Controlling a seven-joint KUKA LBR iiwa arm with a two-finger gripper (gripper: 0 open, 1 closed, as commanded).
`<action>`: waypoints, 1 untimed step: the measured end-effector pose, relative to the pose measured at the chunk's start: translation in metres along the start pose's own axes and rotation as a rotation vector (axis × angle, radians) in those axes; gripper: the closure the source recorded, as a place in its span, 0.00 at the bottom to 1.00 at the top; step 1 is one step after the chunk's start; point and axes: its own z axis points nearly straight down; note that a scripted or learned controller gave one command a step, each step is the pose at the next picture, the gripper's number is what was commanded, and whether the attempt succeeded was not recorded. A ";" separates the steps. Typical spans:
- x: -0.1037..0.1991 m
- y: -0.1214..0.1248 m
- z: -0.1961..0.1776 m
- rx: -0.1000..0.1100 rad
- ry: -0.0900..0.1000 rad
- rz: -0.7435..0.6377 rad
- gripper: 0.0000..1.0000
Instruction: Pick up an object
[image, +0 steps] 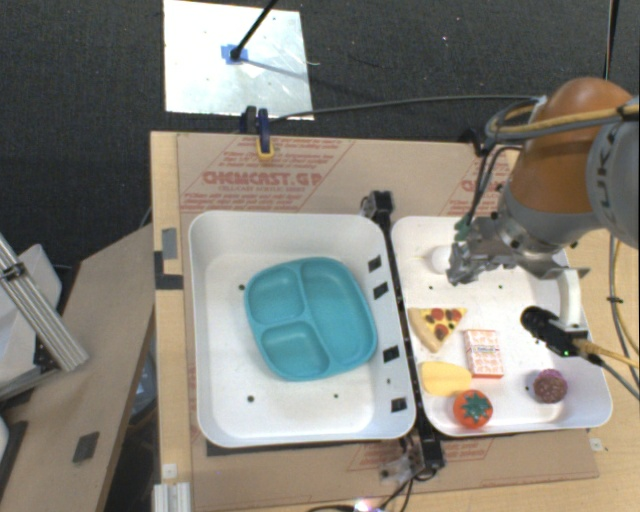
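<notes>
Gripper (463, 268) is hanging low over the far end of the right bin (598, 405), and honestly I can't tell how the jaws stand from this angle. Just beside it on the far side sits a small white object (438, 258). Nearer the camera from the jaws: pizza slice (438, 325), little red-and-white box (483, 353), yellow piece (443, 377), tomato (473, 408), purple ball (549, 386). Way off to the side, a teal divided plate (310, 318) lies in the left bin (215, 330).
</notes>
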 end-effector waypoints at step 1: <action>0.057 0.020 -0.005 -0.001 0.002 -0.003 1.00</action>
